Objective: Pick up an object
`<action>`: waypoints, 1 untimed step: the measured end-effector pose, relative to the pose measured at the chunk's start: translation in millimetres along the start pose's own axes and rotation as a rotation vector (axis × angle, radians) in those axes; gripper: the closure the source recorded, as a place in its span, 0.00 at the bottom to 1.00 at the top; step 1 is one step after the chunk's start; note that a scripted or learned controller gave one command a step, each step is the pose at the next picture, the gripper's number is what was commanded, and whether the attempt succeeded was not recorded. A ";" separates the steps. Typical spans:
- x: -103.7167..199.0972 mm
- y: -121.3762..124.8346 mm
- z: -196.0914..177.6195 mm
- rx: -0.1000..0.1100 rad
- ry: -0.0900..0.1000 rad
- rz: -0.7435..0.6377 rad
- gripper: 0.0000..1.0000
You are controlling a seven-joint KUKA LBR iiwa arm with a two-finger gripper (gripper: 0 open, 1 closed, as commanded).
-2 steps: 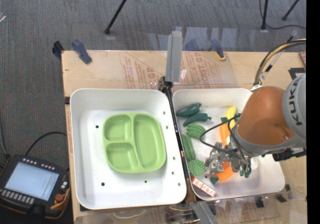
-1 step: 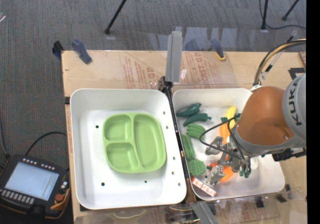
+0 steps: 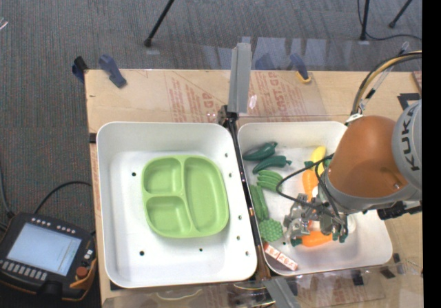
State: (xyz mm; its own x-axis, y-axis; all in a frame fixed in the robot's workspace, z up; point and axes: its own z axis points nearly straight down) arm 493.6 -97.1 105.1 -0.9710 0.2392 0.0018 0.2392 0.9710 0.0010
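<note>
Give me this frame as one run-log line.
arm: low over right bin | claw: down among toy vegetables, above orange piece | grasp: unconfirmed | left bin: green divided plate

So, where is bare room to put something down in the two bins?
Left bin: white floor around the green plate. Right bin: a strip along its far wall. Crowded: green vegetables and gripper fill its middle and near side.

Grey ribbed carpet (image 3: 207,10) fills the upper part of the frame, crossed by thin black stand legs (image 3: 169,3) at upper centre and upper right. A plywood bench (image 3: 172,96) sits below. A handheld control pendant (image 3: 45,251) lies at lower left.
</note>
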 end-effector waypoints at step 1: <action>-15.1 -21.6 17.7 0.000 -0.003 0.271 1.00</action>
State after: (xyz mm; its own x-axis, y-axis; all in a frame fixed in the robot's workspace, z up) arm 503.1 -121.7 87.4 -0.8716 0.4902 -0.0006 0.4902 0.8716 0.0013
